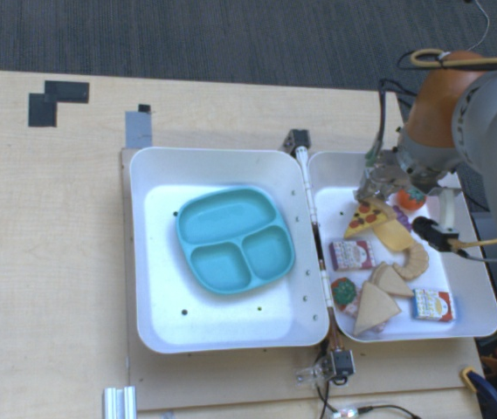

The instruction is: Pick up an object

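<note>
The right bin [484, 317] holds several toy foods. A pizza slice [364, 221] lies at its upper left, with a yellow cheese wedge [395, 234] touching it on the right. My gripper [374, 192] hangs low over the bin's back part, right above the top end of the pizza slice. I see nothing lifted off the bin floor. A small red and orange item [412, 201] sits partly hidden behind the wrist.
Also in the right bin: a red-labelled packet [350, 254], a red and green toy [344, 292], tan bread slices [376, 305], a brown curved pastry [415, 263] and a small carton [431, 305]. The left bin [156, 321] holds a teal divided plate [233, 238].
</note>
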{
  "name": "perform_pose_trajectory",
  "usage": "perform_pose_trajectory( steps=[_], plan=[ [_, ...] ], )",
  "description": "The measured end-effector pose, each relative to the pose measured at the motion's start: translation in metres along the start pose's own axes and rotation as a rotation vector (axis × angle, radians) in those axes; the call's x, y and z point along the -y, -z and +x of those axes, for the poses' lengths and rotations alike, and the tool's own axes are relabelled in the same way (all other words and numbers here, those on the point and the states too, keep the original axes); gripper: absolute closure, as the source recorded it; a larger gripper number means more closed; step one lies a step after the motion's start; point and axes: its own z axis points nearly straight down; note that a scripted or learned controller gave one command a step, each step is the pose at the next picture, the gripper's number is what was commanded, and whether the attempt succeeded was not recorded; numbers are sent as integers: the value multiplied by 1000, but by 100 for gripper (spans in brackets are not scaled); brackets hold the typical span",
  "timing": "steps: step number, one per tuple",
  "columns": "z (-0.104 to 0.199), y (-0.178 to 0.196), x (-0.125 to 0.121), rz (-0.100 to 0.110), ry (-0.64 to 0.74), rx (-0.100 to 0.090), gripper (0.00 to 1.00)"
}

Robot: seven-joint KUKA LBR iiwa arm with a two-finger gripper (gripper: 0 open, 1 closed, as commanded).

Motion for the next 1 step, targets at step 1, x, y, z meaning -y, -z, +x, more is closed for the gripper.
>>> perform_pose_trajectory(
  steps=[1],
  plan=[
    [63,87,118,6,0,-2,100]
  ],
)
